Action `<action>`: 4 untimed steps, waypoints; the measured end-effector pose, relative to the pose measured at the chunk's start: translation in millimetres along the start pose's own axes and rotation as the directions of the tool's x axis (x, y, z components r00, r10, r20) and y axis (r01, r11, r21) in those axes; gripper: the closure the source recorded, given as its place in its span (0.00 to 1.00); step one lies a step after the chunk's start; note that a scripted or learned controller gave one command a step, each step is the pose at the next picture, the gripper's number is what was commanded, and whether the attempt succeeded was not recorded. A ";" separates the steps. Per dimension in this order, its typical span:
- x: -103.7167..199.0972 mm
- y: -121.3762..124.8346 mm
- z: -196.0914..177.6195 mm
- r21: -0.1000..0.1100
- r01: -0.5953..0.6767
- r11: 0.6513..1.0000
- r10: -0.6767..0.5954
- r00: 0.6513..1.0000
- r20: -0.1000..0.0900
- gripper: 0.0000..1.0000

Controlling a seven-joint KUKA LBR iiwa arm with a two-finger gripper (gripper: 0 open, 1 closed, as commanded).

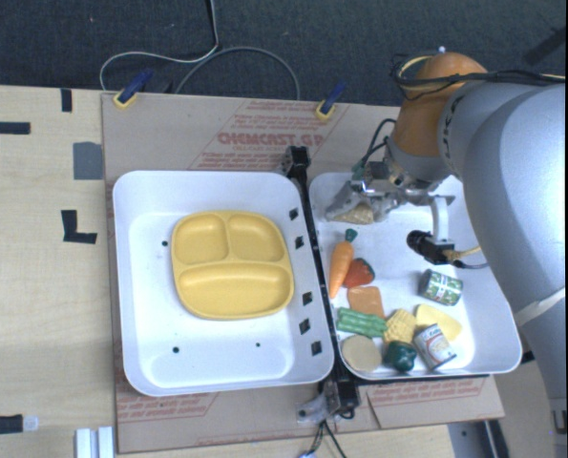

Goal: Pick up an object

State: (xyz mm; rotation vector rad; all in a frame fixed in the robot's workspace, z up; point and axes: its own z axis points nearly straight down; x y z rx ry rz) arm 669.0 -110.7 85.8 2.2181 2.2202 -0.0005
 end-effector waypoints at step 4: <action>-0.2 0.0 -0.1 0.000 0.000 1.000 0.000 1.000 0.001 0.00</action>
